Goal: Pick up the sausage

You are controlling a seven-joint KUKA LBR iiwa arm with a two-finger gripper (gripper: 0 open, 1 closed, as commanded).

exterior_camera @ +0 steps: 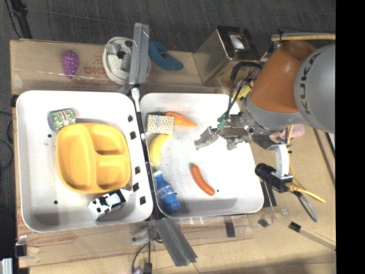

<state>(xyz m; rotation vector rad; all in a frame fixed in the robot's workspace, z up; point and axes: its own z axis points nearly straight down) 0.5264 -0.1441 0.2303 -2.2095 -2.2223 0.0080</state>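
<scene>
The sausage [202, 180], a short orange-red link, lies on the floor of the right bin [239, 187], near its middle and a little toward the front. My gripper [218, 138] hangs over the right bin's upper right part, above and slightly right of the sausage, apart from it. Its two metal fingers [204, 137] point left and look spread, with nothing between them.
In the right bin a carrot [180, 119], a small box [159, 124], a banana [156, 148] and a blue bottle [166, 192] lie along the left side. The left bin holds a yellow divided tray [94, 156], a can [62, 118] and a black-and-white toy [108, 204].
</scene>
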